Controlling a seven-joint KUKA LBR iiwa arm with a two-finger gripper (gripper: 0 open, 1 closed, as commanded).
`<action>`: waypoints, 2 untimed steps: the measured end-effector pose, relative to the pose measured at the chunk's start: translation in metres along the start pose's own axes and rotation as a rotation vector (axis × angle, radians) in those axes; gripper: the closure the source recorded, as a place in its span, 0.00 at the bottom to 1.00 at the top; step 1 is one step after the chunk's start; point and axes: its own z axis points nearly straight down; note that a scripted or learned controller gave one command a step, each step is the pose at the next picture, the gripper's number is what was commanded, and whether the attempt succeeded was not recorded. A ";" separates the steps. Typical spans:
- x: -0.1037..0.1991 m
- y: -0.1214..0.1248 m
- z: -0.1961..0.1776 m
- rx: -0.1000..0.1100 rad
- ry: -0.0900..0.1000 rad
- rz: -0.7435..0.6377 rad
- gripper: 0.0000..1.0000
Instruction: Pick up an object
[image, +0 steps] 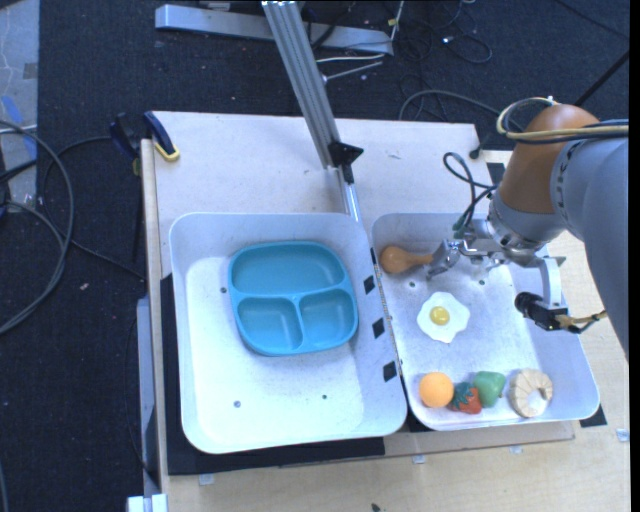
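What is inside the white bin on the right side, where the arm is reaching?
The right bin holds a fried egg, a brown drumstick, an orange ball, a strawberry, a green piece and a round sliced item. The gripper covers the floor beneath it.

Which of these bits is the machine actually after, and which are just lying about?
For the job: pincer; brown drumstick toy beside it; fried egg; orange ball; strawberry; green piece; round tan slice.

Lying about: blue divided tray; floor cables.

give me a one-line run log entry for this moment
arm: over right bin | gripper: at brown drumstick toy, grasp unconfirmed | fried egg toy: mid-bin | blue tray: left bin
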 end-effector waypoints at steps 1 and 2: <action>0.000 0.001 -0.011 -0.003 -0.001 -0.001 1.00; 0.002 -0.004 -0.073 -0.006 0.000 0.000 1.00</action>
